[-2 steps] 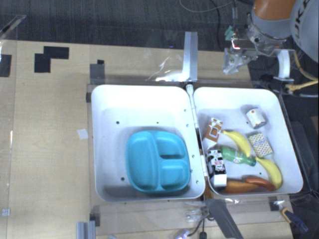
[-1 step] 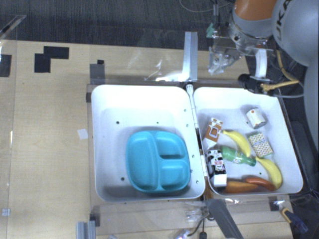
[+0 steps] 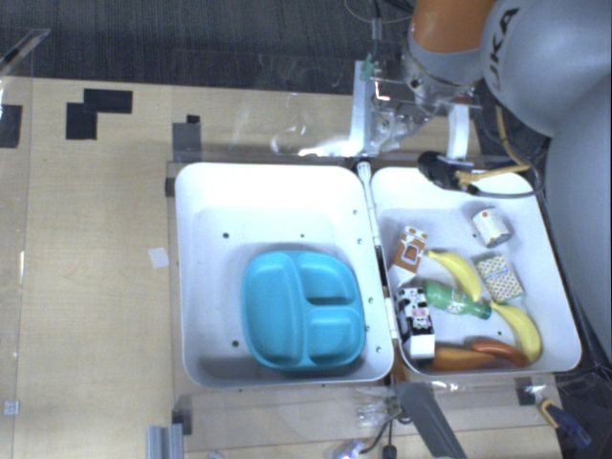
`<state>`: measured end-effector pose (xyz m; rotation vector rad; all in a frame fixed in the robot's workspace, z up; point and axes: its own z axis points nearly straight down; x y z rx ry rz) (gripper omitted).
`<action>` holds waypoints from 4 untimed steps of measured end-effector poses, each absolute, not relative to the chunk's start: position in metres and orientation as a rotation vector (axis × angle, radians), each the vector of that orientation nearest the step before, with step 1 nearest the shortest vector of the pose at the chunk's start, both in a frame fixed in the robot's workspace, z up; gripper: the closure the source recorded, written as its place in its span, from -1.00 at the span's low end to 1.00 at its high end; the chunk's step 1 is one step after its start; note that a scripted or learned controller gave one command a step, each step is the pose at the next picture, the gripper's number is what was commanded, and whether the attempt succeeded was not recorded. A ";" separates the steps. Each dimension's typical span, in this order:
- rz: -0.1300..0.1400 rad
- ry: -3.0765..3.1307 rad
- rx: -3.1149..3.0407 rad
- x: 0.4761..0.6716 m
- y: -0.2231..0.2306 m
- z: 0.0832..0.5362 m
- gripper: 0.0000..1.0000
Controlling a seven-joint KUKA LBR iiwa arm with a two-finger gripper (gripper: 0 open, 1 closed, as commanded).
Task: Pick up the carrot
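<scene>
1. The grey arm with its orange band (image 3: 449, 12) reaches in from the right and hangs over the back edge of the two bins, above the pale wooden counter (image 3: 86, 285).
2. Its gripper (image 3: 397, 113) sits just behind the rim where the two bins meet; the fingers blur into glare there, so I cannot tell whether they are wide or narrow.
3. The slim orange carrot (image 3: 448, 356) lies flat along the front wall of the right-hand white bin (image 3: 564, 338), well apart from the gripper.
4. Touching it on the right is what looks like a red sausage-shaped piece (image 3: 495, 348).
5. Near it lie two yellow bananas (image 3: 459, 271), a green bottle (image 3: 457, 301) and a small black-and-white carton (image 3: 417, 316).
6. The left-hand white bin (image 3: 206, 208) holds a blue divided plastic tray (image 3: 302, 308).
</scene>
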<state>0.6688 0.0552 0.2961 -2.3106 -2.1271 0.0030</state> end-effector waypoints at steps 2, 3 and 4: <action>0.000 -1.973 -2.445 0.669 0.088 0.327 1.00; 0.003 -1.901 -2.501 0.669 0.114 0.320 1.00; 0.006 -1.474 -2.774 0.669 0.119 0.333 1.00</action>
